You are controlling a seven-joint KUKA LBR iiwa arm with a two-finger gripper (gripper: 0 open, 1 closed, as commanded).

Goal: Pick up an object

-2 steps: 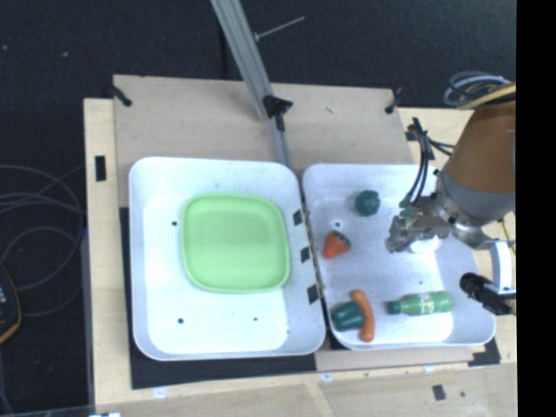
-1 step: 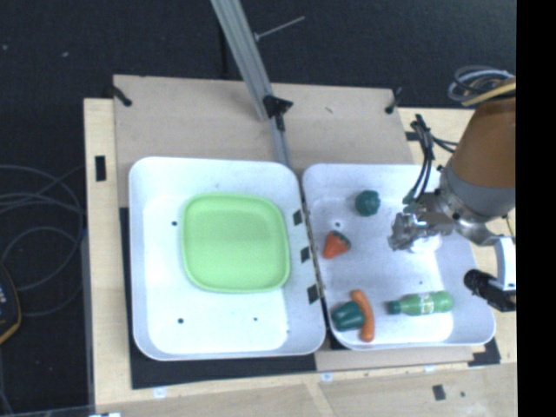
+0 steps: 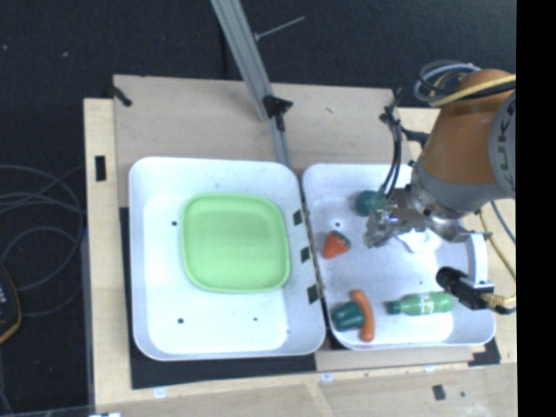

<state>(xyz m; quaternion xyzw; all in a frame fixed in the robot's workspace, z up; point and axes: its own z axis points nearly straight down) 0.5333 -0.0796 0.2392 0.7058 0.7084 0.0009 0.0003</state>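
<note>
Where pincer (image 3: 380, 233) hovers, strawberry (image 3: 335, 246) leftward.

We see a robotics lab test station: a plain wooden bench (image 3: 191, 111) carries two shallow white bins (image 3: 156, 320), side by side at the frame's centre. An industrial arm (image 3: 465, 142), orange-banded, enters from the right. A metal mounting pole (image 3: 243, 46) slants in from the top, loose cables (image 3: 35, 207) trail at the left edge, and black flooring (image 3: 87, 24) surrounds the rig.
</note>
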